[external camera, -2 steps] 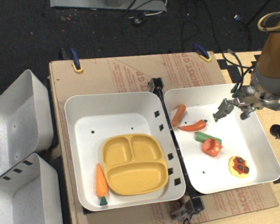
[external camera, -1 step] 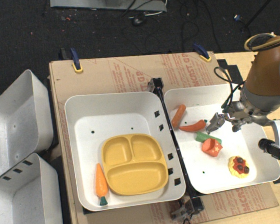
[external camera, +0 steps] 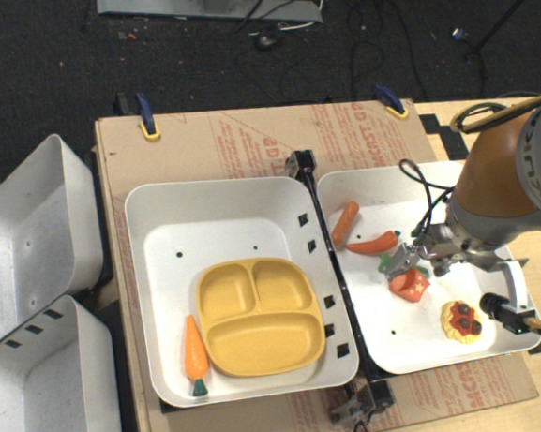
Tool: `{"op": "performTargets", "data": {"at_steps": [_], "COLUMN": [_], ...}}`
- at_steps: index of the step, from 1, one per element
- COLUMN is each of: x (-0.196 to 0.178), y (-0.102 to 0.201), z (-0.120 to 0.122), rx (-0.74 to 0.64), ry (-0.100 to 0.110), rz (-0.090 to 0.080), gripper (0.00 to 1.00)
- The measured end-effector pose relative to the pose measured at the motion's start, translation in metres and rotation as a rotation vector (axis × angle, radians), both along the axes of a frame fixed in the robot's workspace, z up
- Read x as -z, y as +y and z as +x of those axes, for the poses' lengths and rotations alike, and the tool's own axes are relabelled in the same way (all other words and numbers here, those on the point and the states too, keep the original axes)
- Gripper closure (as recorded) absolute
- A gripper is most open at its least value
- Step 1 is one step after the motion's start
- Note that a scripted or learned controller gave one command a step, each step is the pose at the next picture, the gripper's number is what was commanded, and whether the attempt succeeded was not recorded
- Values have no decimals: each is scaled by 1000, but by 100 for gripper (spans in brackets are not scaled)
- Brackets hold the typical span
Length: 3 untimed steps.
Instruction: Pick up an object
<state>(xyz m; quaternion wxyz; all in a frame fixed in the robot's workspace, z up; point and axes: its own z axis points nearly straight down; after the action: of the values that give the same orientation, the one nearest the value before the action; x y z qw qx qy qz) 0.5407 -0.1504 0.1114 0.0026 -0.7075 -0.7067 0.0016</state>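
tool low in right bin, opening not discernible | nearest target: red strawberry-like piece right at the tool tip, red pepper and sausage near | risk: rounded piece may squirt sideways or get nudged, tool closing on nothing

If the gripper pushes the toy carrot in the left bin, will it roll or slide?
The carrot looks like smooth, rigid plastic, so it probably slides easily. Its tapered round body would likely roll in an arc rather than straight. It lies beside the yellow tray, which may stop a push towards that side.
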Motion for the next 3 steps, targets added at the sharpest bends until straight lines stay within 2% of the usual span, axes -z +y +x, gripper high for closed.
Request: {"op": "performTargets", "data": {"at_steps": [1, 2, 3], "x": [20, 9, -49], "y": [1, 0, 9], "z": [0, 0, -2], "rx": [0, 1, -4], "ry": [-4, -6, -11], "rz": [-1, -2, -2], "gripper": [0, 100, 100]}}
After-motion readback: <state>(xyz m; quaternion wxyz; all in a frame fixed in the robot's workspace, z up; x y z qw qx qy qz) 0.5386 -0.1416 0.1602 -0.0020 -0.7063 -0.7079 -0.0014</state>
